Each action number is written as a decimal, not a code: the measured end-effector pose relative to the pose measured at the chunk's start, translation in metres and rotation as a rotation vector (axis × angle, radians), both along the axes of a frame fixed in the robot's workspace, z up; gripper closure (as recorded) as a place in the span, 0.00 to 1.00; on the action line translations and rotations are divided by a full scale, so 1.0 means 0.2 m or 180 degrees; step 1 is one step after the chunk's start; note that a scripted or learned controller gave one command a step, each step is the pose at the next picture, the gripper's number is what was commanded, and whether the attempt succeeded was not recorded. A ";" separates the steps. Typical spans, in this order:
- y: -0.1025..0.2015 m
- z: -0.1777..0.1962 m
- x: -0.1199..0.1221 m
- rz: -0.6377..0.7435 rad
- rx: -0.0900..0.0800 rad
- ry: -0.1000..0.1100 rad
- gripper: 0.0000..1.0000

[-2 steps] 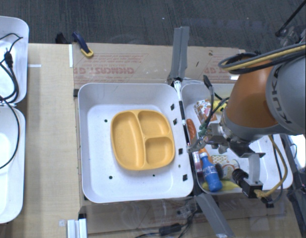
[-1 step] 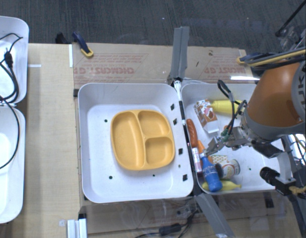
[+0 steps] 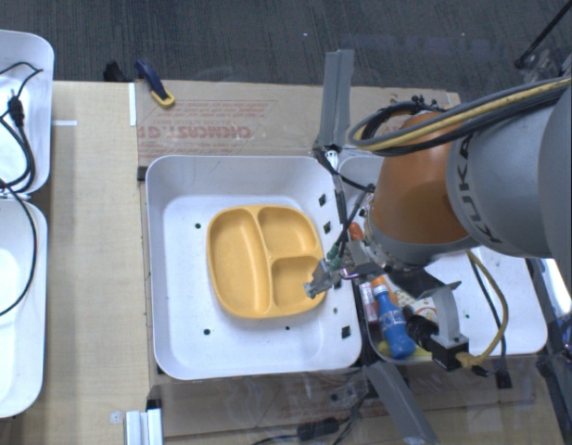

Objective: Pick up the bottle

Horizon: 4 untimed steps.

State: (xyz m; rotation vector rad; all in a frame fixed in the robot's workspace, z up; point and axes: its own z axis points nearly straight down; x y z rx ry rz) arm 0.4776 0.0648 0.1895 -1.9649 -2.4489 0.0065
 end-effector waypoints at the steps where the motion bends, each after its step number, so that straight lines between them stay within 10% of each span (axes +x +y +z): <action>1: -0.38 0.00 0.00 0.0120 0.0002 0.0001 0.00; 2: -0.64 0.00 0.00 0.1042 0.0010 0.0002 0.00; 3: -0.11 0.00 0.00 0.1341 0.0007 -0.0002 0.00; 4: -0.18 0.00 0.00 0.1558 0.0008 0.0001 0.00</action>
